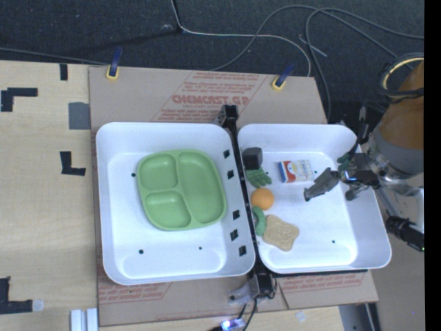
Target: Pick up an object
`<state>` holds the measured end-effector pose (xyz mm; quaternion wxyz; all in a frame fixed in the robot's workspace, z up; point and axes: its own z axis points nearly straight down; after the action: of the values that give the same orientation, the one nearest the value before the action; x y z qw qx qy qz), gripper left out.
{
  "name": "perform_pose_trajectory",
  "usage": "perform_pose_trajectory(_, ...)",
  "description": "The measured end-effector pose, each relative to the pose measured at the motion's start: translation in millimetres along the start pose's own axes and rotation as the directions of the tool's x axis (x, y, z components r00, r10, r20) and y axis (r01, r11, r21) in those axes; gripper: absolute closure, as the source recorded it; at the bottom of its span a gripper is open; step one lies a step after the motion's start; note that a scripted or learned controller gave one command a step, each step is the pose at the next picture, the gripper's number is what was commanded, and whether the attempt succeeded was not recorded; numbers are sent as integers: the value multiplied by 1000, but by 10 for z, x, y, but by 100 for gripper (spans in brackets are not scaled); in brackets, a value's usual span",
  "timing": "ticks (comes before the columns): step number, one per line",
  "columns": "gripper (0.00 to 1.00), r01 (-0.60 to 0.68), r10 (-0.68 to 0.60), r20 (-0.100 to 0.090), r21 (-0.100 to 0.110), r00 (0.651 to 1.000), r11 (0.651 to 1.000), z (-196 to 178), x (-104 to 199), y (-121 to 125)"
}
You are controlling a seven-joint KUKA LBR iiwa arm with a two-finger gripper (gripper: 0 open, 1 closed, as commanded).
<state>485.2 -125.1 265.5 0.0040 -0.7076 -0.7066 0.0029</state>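
Scanning from the left, we log the left bin (114,185) on the surface (41,198), carrying a green plate (182,189) with three compartments, set roughly at the bin's middle. The right bin (365,243) sits just beside it, their inner walls touching along a row of black clips.

Against the right bin's left wall we note a black block (251,158) at the top, a green leafy piece (260,178) just below it, then an orange (262,198), then a green strip (259,219) touching a toast slice (280,232), which lies flat toward the bin's near side. A small white carton (295,170) with blue and red print lies flat right of the block, apart from the other items.

The tool (337,179) hangs over the right half of the right bin, right of the carton. Its fingers (320,185) stand apart, one dark finger slanting down-left; we see nothing between them. The arm (403,140) enters from the right edge.
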Motion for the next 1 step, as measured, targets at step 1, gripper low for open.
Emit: perform_pose_trajectory(1, 0, 3, -3, 1, -9, 1000, 1000, -40, 1, 16)
